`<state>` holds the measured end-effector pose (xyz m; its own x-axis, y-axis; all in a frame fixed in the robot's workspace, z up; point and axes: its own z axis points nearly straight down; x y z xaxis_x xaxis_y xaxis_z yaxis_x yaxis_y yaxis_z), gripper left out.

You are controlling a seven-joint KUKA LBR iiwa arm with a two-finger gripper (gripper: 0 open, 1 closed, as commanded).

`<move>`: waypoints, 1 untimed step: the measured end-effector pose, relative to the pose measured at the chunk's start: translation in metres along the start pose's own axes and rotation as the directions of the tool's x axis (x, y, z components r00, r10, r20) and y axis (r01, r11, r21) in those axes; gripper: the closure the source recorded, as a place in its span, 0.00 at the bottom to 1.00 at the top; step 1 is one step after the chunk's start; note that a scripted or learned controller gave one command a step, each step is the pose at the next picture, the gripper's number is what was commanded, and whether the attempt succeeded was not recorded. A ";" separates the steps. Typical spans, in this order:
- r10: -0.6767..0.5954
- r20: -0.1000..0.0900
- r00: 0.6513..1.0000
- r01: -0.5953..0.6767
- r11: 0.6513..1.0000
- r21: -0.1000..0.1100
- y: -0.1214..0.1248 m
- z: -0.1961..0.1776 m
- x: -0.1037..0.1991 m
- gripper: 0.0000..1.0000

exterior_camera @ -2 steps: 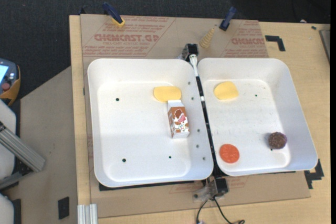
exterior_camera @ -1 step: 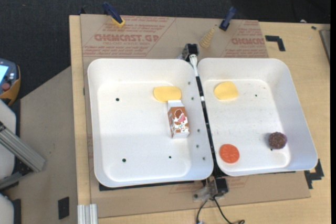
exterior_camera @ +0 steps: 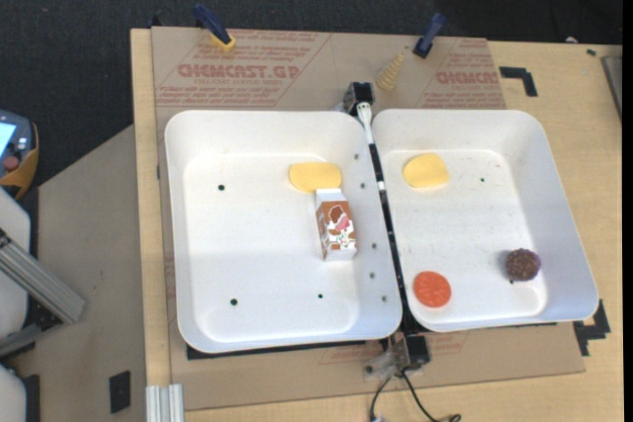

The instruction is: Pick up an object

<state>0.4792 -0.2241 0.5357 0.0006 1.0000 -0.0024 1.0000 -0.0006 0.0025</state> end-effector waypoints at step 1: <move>0.000 0.000 1.000 0.000 1.000 0.000 0.000 0.000 0.000 1.00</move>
